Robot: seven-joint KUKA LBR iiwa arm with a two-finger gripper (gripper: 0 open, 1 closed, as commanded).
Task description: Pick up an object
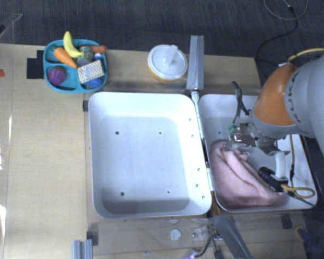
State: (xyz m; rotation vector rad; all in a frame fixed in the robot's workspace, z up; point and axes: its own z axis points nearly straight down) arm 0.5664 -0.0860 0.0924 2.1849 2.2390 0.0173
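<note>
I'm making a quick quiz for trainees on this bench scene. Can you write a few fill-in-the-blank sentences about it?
1. The pink cloth lies in the ____ bin of this view.
2. The gripper is above the ____ cloth.
3. The blue tray of toy food sits beyond the left bin's far ____ corner.
4. The arm's band above the wrist is ____.

Missing words: right; pink; left; orange

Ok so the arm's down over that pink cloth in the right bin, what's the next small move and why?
Probably a short, straight descent onto the pink cloth. The gripper sits at the cloth's upper edge in the right bin, and nothing shows between its tips yet, so closing now may catch little. Once it presses into the bunched fabric, it could close and lift. How high it hangs above the cloth is hard to judge from this angle.
</note>
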